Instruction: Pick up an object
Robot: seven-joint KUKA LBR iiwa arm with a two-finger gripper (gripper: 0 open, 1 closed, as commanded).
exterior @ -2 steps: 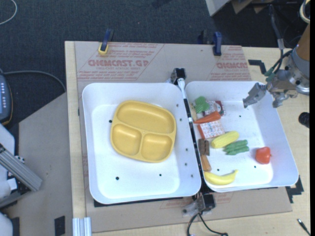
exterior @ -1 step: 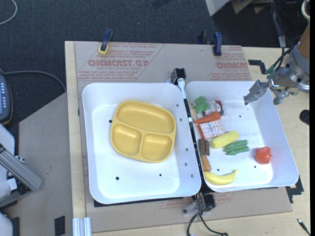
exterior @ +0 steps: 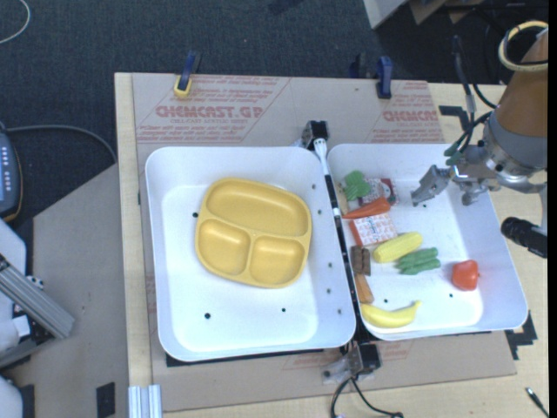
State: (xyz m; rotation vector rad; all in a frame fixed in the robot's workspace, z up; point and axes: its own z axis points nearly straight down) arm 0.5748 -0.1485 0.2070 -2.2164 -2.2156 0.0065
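My gripper [exterior: 448,187] hangs over the upper right part of the right bin [exterior: 487,316], its two fingers spread open with nothing between them. Toy foods lie in that bin to its left and below. A green leafy piece [exterior: 355,184] and an orange carrot [exterior: 370,208] sit near the bin's upper left. A red-and-white card [exterior: 376,228], a yellow corn cob [exterior: 396,247] and a green bean pod [exterior: 419,261] lie mid-bin. A red tomato [exterior: 466,274] rests lower right, and a yellow banana [exterior: 389,314] lies by the front wall.
The left bin [exterior: 170,259] holds a yellow three-compartment plate [exterior: 253,232]. A brown stick [exterior: 360,271] lies along the right bin's left wall. Blue clamps [exterior: 384,77] and a yellow clamp [exterior: 184,81] grip the board's far edge. The arm's orange band [exterior: 526,103] is at the right.
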